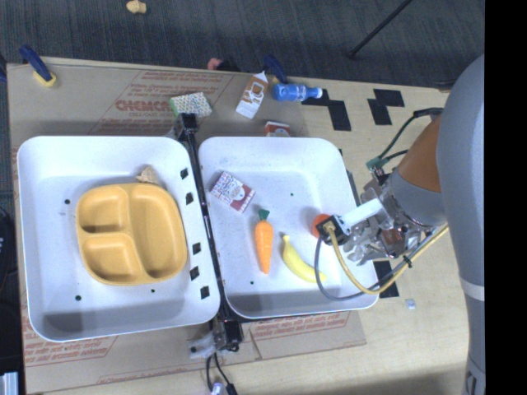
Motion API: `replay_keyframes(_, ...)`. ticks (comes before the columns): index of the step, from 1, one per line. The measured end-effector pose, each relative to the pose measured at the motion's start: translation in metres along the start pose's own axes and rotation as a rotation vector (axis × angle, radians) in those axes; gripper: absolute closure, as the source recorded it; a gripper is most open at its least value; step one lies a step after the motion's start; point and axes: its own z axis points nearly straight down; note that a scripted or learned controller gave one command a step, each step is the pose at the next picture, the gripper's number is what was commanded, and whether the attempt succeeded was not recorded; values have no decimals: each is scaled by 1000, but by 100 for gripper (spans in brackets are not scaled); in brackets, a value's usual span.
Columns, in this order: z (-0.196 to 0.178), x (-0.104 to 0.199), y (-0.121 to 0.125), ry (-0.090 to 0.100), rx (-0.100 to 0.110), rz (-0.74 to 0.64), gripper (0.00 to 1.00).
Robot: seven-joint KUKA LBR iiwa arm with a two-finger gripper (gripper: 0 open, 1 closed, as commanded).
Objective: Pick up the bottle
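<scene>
Small blue plastic bottle [295, 93] lies on its side on the tan printed bench cover [148, 97]. It is outside both bins, just past the 12 o'clock rim of the right-hand shallow white bin [329, 151]. Body is bright blue with a paler patch mid-length; the narrower neck end points to 3 o'clock. Close at its 9 o'clock is a small white-and-brown carton [253, 95]. Further the same way is a green patterned square packet [191, 103].

Two-finger gripper [366, 241] sits low at the right bin's 3 o'clock rim, well apart from the bottle, which lies toward its 11 o'clock. Open or closed: cannot tell (cable and brackets crowd it).

Inside the right bin:
- Flat red-and-white packet [231, 191] toward 10 o'clock.
- Orange toy carrot with green top [263, 245] near centre, tip toward 6 o'clock.
- Yellow toy banana [298, 260] just beside the carrot, at its 3 o'clock.
- Small red-orange object [321, 223] near the gripper, at its 9 o'clock; too small to identify.

Left-hand shallow white bin [33, 220] holds a yellow three-compartment plastic plate [132, 233] near its centre.
</scene>
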Motion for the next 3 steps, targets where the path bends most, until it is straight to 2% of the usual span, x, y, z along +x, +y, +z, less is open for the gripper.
replay_keyframes(1,8,-1,4,-3,2,1,100)
replay_keyframes(2,1,5,-26,-3,3,-1,100)
replay_keyframes(3,6,2,-11,-2,2,2,100)
